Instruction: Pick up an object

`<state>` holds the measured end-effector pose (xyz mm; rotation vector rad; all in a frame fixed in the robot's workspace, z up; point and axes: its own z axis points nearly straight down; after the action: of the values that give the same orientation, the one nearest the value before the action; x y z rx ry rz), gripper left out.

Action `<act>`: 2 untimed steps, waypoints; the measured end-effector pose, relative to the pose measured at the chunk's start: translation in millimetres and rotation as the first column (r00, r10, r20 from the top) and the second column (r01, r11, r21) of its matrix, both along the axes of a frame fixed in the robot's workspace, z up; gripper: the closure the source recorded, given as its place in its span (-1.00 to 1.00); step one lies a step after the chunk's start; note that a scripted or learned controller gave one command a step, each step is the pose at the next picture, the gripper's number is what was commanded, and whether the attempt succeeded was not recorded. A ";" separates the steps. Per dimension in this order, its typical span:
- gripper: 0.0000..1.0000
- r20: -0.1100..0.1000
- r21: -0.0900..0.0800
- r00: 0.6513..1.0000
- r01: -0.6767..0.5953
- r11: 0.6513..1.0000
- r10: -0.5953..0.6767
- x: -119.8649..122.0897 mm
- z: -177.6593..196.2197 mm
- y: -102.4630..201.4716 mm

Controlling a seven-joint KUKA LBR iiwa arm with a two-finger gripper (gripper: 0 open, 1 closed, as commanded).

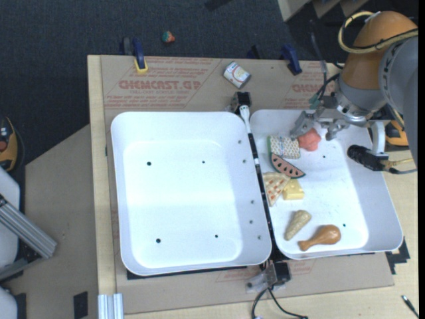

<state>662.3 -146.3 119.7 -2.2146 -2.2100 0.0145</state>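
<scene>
My gripper hangs over the far part of the right bin, fingers spread to either side of a red-pink toy that lies just below them. Left of it rests a pale checkered piece, and below that a watermelon slice. Further toward the front lie a waffle-like piece, a yellow cheese block, a tan cob-shaped toy and a brown drumstick. Nothing is lifted off the bin floor.
The left bin sits beside the right one, their rims touching. A small white box lies on the cardboard behind the bins. Clamps hold the board's far edge. A black cable part crosses the right bin's right side.
</scene>
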 end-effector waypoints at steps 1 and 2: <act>-1.00 0.026 -0.008 1.000 -0.002 1.000 0.002 -17.2 -29.6 42.4; -1.00 0.032 -0.010 0.999 0.001 1.000 -0.001 7.2 91.4 -18.4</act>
<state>669.4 -164.7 211.1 -2.2371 -2.2296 -0.0099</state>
